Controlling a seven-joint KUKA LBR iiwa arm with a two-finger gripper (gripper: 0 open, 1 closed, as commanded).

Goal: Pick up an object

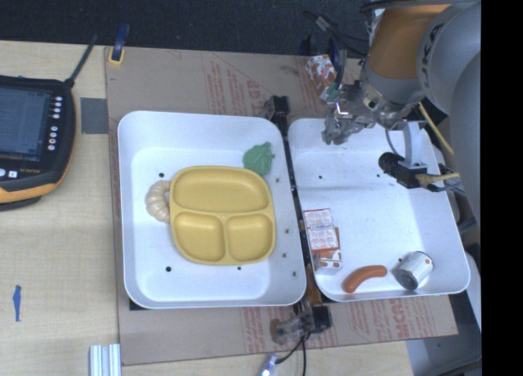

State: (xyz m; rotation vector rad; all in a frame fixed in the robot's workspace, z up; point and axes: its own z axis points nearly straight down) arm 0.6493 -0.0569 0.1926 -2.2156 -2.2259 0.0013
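My gripper (336, 134) hangs over the far left corner of the right bin (441, 219), with nothing visible between its fingers. A small printed packet (320, 239) lies at the right bin's left wall. Near the front edge lie an orange-red sausage (364, 278) and a small silver can (413, 270) on its side. In the left bin (139, 203) sits a yellow divided plate (221, 213), with a green leaf-shaped piece (260, 158) at its far right and a beige ridged object (157, 200) at its left.
A handheld control pendant (29, 141) rests on the bench at the far left. A small colourful packet (321, 70) lies outside the bins behind the gripper. Clamps sit between the bins at the back and front.
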